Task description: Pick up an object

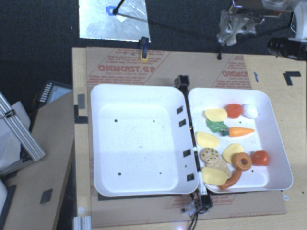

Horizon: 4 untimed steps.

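Note:
The right bin holds several toy foods. A yellow piece, a red tomato and a white egg lie along its far side. Below them are a green leaf and an orange carrot. Nearer the front sit a cookie, a brown donut, a red piece, more yellow pieces and a sausage. My gripper hangs high at the top right, beyond the bins' far edge and well away from the objects, with nothing visible in it.
The left bin stands beside the right one on a cardboard sheet. A shiny metal plate lies at the top left, and a yellow clamp sits at the cardboard's far edge. An aluminium frame stands at the left.

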Available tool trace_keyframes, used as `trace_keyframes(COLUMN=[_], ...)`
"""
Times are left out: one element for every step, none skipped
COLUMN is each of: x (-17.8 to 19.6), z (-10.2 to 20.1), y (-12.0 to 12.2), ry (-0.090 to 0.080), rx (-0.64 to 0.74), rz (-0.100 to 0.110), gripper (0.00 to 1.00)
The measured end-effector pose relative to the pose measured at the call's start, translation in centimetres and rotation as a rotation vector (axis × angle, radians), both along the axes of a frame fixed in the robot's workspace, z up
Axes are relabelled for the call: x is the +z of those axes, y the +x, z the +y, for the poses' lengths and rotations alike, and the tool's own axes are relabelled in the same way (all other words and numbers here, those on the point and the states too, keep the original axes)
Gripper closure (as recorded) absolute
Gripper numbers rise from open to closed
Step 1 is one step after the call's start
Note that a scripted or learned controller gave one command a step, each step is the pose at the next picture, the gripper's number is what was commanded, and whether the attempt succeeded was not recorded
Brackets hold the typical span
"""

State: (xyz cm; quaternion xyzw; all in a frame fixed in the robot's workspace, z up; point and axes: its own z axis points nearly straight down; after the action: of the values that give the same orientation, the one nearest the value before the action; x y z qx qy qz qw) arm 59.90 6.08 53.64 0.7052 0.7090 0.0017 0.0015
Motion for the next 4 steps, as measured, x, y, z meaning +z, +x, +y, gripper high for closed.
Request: trace_keyframes(x=[-0.1, -0.1, 0.0, -0.1], z=[0.7, 4.4, 9.4, 9.1], y=[7.2, 1.2, -10.2, -3.8], ry=[-0.001, 0.001, 0.003, 0.0], rx=[0.0, 0.002, 0.008, -0.005], rz=[-0.002, 0.004, 0.005, -0.001], gripper=[1.0, 1.0, 1.0, 1.0])
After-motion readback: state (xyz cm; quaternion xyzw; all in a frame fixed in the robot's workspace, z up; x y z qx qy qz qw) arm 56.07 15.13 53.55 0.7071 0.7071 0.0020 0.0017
